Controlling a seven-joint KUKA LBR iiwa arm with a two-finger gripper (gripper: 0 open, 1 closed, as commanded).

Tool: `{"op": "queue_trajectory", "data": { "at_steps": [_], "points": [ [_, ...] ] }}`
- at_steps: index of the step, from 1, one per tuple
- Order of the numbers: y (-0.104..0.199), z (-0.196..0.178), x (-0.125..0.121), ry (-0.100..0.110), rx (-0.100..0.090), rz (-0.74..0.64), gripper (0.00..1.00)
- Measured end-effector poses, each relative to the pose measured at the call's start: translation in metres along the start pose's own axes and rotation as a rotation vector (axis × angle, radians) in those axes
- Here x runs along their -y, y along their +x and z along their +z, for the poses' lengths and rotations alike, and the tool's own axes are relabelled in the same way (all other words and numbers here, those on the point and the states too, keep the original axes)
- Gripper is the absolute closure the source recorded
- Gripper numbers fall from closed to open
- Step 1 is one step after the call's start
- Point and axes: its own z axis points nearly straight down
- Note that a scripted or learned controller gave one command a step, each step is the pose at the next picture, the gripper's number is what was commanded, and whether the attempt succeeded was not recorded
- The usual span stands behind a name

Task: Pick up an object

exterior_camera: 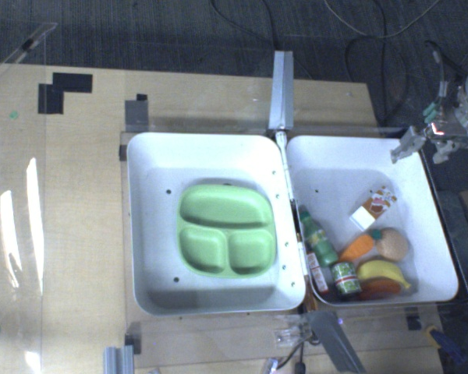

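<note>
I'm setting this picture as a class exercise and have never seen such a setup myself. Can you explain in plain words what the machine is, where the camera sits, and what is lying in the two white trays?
The picture is taken by one camera fixed above a bench, looking down at a slant. The machine is a robot arm that reaches in from the right; its gripper, a two-finger claw, hangs over the far right corner of the right bin, and nothing can be seen between its fingers.

The left bin holds a green divided tray. The right bin holds play food crowded at its near side: a green bottle, a small can, a carrot, a banana, a tan round item and a small printed box. The arm's job is to pick one up.
</note>
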Motion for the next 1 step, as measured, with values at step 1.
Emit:
{"op": "queue_trajectory", "data": {
  "at_steps": [1],
  "points": [
    [0.0148, 0.1043, 0.0514, 0.000, -0.001, -0.220, 0.00]
  ]
}}
